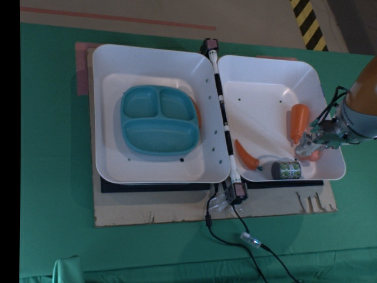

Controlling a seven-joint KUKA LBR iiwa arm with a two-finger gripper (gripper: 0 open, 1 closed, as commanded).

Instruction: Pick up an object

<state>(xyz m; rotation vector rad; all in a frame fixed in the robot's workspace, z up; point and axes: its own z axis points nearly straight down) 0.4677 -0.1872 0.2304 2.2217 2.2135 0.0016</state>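
Observation:
The right bin [265,69] holds an orange carrot [298,121] lying upright near its right side. A curved orange pepper [247,156] lies by the bin's left wall, and a small dark can [287,170] with a green label lies on its side at the front. My gripper [307,149] hangs low over the bin's right front corner, just below the carrot's lower end and above the can. A small orange thing [316,155] peeks out right beside the gripper, partly hidden by it.
The left bin [112,63] holds a teal divided plate [159,121]. A jointed rod [222,108] runs between the two bins. Cables [247,237] trail over the green cloth in front. The arm [362,108] reaches in over the right bin's right rim.

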